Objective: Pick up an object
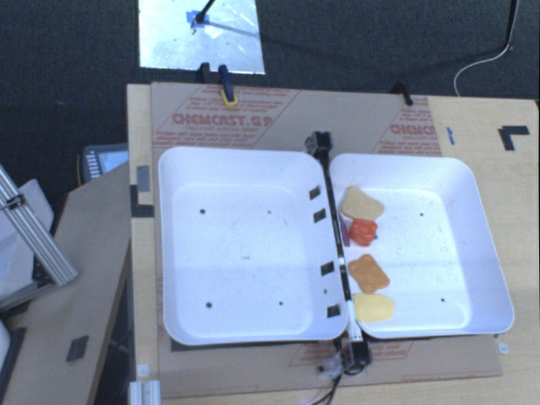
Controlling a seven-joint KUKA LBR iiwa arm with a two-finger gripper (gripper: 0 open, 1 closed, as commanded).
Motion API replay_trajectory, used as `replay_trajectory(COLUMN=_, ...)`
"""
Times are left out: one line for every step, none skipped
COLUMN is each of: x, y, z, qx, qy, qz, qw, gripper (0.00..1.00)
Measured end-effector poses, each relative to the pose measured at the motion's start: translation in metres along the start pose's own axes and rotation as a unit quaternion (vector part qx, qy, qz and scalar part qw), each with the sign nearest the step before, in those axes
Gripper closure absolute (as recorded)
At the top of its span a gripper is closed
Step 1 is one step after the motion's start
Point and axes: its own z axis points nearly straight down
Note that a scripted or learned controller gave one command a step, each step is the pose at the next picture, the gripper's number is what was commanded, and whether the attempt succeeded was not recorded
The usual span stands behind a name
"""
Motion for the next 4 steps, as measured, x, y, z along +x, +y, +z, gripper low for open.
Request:
replay_trajectory(x=0.062, y=-0.013, z=-0.012, qx=0.007, qy=0.004, qz=-0.003, qw=1.0000, gripper=1.00)
replay_trajectory(x=0.146, y=-0.012, z=0.010, qx=0.010, qy=0.005, qz=-0.005, qw=0.9999, gripper=1.00)
replay_trajectory(x=0.214, y=-0.006, z=0.095, qx=0.013, qy=0.005, qz=-0.004, qw=0.9999, gripper=1.00)
replay_trajectory(x=0.253, y=-0.012, z=-0.018, qx=0.003, qy=0.006, qz=-0.002, qw=1.0000, gripper=1.00)
